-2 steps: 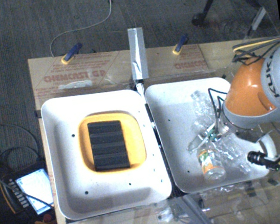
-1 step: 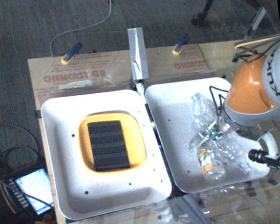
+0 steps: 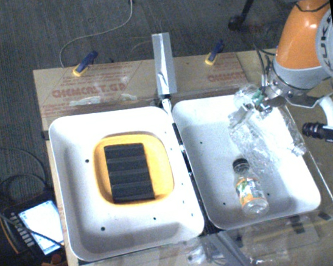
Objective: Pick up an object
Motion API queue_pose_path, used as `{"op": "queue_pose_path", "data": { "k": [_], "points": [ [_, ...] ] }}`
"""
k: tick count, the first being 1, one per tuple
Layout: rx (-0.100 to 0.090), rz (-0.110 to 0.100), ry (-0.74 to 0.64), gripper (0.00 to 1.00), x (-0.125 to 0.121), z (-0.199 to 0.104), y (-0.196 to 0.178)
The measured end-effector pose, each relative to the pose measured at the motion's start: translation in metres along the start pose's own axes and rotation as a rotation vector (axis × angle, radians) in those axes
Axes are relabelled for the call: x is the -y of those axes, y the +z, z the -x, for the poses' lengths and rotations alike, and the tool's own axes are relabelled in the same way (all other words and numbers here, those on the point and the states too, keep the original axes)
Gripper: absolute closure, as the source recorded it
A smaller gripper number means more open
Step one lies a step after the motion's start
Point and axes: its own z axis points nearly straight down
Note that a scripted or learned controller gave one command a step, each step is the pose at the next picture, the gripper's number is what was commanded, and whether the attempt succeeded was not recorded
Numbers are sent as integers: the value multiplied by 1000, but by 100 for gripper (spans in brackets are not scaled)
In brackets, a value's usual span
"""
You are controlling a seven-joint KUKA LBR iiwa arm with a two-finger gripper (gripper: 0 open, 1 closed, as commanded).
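A clear plastic bottle (image 3: 249, 190) with a black cap and an orange label lies in the right bin (image 3: 209, 154), near its front. A crumpled sheet of clear plastic (image 3: 252, 135) spreads from the bin's far right corner down toward the bottle. My gripper (image 3: 259, 101) hangs over that far right corner, at the upper end of the plastic, below the orange band of the arm (image 3: 304, 39). In the left bin (image 3: 76, 191) sits a yellow dish (image 3: 163, 160) holding a black ribbed block (image 3: 128, 172).
A grey upright post (image 3: 164, 65) stands behind the seam between the bins. Blue and yellow clamps (image 3: 85, 63) hold the cardboard backing. A tablet and cables (image 3: 35, 227) lie on the floor at the left.
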Motion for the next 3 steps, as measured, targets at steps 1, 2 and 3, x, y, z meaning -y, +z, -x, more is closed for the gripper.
{"op": "queue_pose_path", "data": {
  "k": [1,2,3],
  "points": [
    [0,1,-13,100,45,16,-75],
    [-1,-2,-64,100,-61,9,12],
    [0,-1,-76,100,-82,-44,10]
  ]
}}
